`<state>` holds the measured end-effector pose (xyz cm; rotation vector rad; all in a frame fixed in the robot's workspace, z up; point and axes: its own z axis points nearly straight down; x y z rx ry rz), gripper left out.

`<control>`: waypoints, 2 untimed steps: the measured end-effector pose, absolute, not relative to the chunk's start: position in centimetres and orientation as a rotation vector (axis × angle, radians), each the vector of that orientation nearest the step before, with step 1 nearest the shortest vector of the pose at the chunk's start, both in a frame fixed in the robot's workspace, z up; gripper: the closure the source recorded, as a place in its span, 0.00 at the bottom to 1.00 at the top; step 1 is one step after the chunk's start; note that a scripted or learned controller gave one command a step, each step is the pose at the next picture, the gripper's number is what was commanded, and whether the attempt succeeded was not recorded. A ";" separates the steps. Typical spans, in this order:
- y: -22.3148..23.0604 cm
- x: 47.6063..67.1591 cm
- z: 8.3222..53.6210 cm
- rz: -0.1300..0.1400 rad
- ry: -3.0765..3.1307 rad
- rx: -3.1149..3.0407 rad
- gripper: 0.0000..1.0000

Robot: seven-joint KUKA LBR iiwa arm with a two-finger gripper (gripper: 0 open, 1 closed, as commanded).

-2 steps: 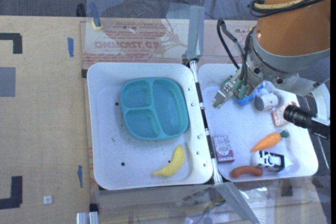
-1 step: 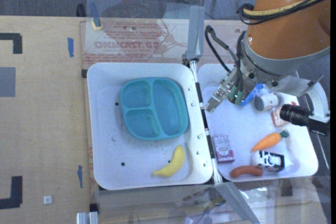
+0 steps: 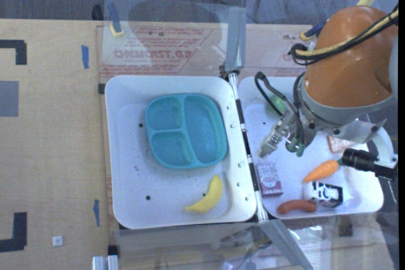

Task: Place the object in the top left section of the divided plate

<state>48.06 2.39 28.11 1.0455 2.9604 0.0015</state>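
The object to be placed is not singled out; candidates lie in both bins. A yellow banana point(image 3: 206, 195) rests in the left bin point(image 3: 123, 136), at about five o'clock from the blue divided plate point(image 3: 186, 130), close to its rim but apart from it. The plate sits near the middle of that bin, with two small sections on its left side and one large section on its right.

The pincer point(image 3: 268, 147) hangs over the right bin point(image 3: 372, 196), near the wall shared by the two bins, at three o'clock from the plate. Whether it is released or clenched cannot be told. The banana lies at about seven o'clock from the pincer, across the shared wall.

In the right bin lie a small pink carton point(image 3: 269, 177) at six o'clock from the pincer, an orange carrot point(image 3: 321, 171), a red sausage point(image 3: 297, 206) and a black-and-white item point(image 3: 329, 191). The bins sit on a tan tabletop point(image 3: 50, 136).
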 end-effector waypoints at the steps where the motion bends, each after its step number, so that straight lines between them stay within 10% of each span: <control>1: 12.4 51.2 27.0 0.004 2.986 0.963 1.00; 2: 16.3 49.2 36.6 0.003 3.053 0.727 1.00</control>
